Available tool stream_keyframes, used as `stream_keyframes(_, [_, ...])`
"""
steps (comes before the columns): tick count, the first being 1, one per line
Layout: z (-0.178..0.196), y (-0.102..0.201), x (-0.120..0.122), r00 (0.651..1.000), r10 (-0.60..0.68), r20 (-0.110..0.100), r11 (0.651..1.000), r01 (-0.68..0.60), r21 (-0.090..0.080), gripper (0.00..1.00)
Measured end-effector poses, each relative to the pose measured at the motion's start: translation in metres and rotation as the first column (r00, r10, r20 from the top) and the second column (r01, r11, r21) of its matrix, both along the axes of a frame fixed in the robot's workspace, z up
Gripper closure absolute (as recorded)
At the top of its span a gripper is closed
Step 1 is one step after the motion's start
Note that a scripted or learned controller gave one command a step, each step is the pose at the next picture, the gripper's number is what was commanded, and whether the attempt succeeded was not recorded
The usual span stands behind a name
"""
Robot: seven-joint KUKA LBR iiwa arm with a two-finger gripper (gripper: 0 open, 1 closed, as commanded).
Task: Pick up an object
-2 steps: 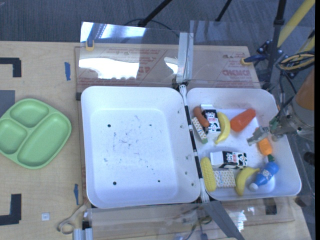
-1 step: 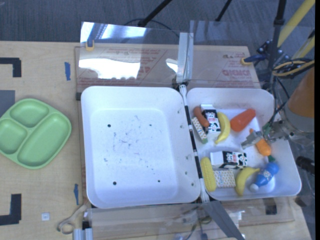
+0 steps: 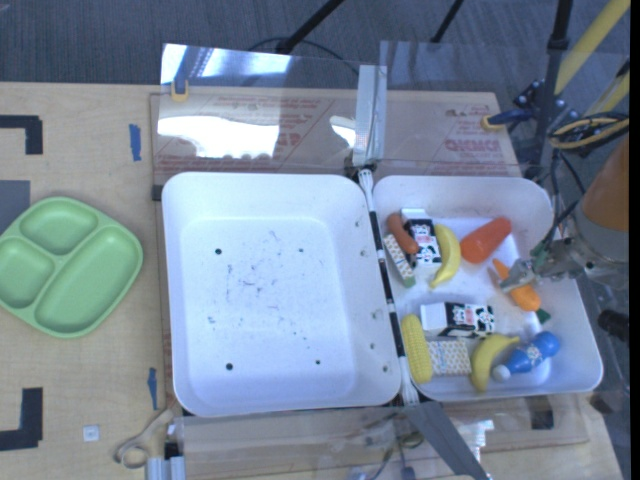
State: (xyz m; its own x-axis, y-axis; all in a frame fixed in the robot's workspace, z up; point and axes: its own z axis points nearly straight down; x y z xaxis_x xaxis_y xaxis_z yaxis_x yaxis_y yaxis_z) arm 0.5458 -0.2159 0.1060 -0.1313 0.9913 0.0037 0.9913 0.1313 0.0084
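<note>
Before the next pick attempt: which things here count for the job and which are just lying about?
For the job: hand; right bin with carrot, two bananas, two milk cartons, corn cob, blue bottle.

Lying about: left bin, green divided plate, clear panels.

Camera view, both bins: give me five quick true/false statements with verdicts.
1. All the toy food lies in the right bin. True.
2. The green divided plate sits inside the left bin. False: it lies on the bench, left of that bin.
3. A yellow banana lies beside a small cow-print carton. True.
4. The blue bottle is at the far end of the right bin. False: it lies at the near end, by another banana.
5. The gripper is above the left bin. False: it is at the right bin's right side.
</note>
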Motion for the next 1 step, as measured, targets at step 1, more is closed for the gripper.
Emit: stream_keyframes(1, [0.0146,-0.007,0.0379,0.984,-0.18,-0.005,0.984,0.18,-0.006,1.0])
